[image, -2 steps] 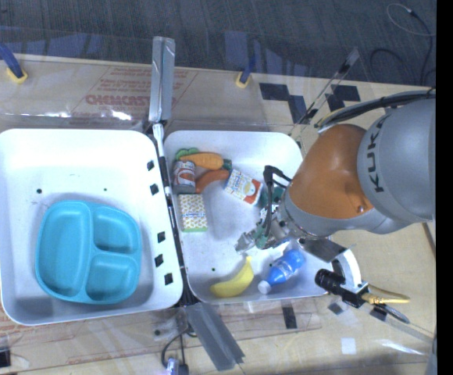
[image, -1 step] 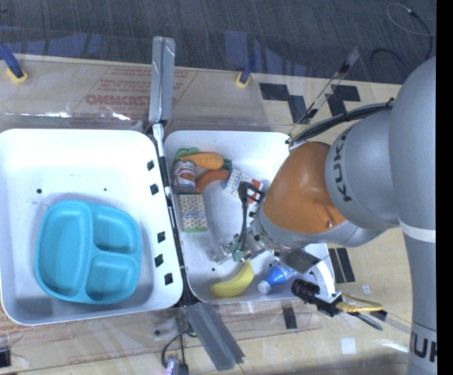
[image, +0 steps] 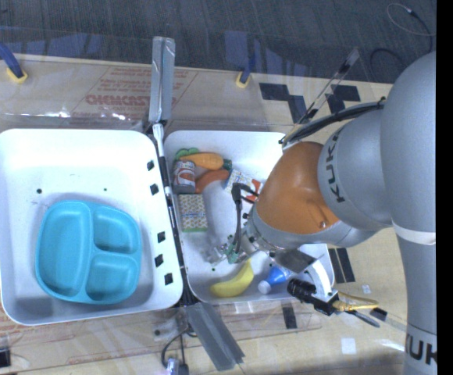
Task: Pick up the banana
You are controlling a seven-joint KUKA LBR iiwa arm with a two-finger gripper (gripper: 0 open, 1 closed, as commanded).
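While hand (image: 234, 250) hovers near banana (image: 233, 282) in right bin (image: 211, 141), grip state unclear; left bin (image: 16, 155) holds blue tray (image: 90, 251)

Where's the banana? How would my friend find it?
Look in the right white bin, the one beside the bin with the blue tray. At its near edge, below the gripper, lies the banana. It is the one yellow, curved thing there.

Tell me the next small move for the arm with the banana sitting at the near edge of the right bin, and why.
Probably a short shift toward the bin's near wall, then straight down. The curved yellow banana lies flat on the floor of the right shallow white bin, beside a blue-and-white bottle. The claw sits just beyond the banana's far side, not yet over its middle, and nothing shows between its tips.
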